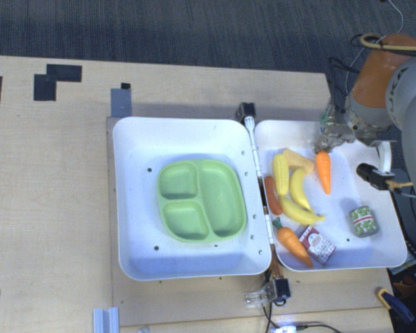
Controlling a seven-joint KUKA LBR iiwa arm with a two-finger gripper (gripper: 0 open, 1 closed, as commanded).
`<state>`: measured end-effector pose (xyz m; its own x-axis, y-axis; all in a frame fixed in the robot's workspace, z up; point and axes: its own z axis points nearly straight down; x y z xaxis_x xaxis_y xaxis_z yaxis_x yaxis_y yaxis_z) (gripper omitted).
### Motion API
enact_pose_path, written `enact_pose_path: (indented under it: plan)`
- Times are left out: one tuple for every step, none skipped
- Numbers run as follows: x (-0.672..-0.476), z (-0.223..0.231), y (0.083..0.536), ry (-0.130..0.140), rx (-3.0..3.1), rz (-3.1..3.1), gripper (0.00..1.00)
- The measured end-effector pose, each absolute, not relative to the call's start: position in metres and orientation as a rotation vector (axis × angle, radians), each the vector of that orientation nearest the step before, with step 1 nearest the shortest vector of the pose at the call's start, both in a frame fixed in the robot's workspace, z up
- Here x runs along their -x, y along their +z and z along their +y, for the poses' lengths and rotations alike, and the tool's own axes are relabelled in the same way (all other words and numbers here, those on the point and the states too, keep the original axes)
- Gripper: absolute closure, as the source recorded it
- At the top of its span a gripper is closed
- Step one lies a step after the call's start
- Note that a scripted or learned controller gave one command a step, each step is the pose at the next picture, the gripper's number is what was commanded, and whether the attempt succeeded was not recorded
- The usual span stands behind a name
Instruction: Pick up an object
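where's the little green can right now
The green can lies in the right bin, near its right wall, apart from the bananas to its left and below the upright carrot.

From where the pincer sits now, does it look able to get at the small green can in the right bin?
Probably yes. The green can stands apart from the other items on bare floor of the right bin, with nothing over it. The pincer is near the carrot, in that bin.
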<state>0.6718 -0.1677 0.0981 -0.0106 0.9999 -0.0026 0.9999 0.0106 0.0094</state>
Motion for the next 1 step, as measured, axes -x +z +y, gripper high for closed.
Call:
enact_pose_path:
  plan:
    - [-0.6583, -0.1769, 0.2228, 0.007, -2.212, 2.220, 1.00]
